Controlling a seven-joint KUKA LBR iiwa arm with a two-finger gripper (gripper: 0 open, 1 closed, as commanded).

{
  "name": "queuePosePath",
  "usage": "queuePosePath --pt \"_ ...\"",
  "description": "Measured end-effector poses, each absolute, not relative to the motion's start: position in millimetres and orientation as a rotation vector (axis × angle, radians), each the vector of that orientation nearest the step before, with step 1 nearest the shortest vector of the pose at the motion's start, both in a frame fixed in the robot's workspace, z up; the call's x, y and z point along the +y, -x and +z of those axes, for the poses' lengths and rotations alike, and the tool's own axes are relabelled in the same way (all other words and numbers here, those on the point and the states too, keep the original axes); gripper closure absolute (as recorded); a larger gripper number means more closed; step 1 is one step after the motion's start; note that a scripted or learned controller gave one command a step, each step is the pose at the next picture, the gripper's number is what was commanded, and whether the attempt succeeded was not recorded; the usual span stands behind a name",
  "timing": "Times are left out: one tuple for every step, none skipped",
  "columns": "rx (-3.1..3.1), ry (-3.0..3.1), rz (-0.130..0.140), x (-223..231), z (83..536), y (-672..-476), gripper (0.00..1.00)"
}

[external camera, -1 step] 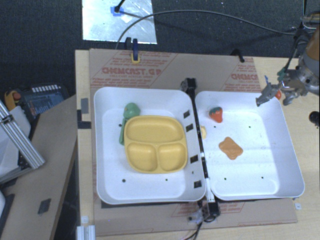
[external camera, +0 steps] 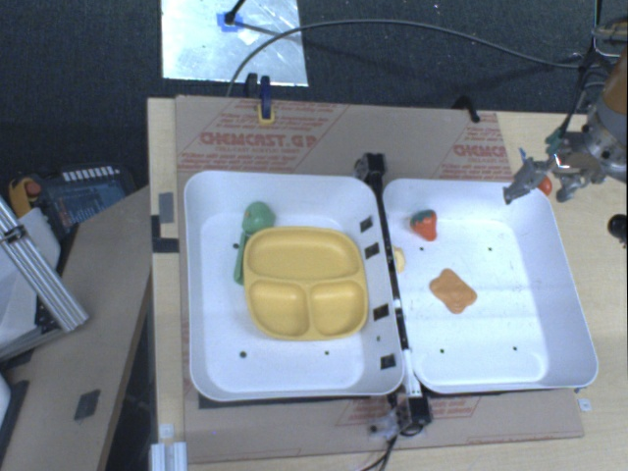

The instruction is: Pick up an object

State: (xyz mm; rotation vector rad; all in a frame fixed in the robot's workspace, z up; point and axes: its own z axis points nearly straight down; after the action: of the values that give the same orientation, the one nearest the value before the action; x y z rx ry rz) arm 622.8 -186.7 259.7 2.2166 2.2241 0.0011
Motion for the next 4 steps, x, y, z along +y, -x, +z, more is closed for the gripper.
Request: queuePosePath --pt "2.226 -2.219 -0.002 -182.1 198.2 -625.3 0.0" --pt "2.228 -2.216 0.0 -176.5 155.6 -625.1 0.0" --pt "2.229 -2.215 0.0 -168.3 109.5 -621.6 0.0" --pt "2.226 -2.211 0.003 -169.1 123.2 -623.3 1.0"
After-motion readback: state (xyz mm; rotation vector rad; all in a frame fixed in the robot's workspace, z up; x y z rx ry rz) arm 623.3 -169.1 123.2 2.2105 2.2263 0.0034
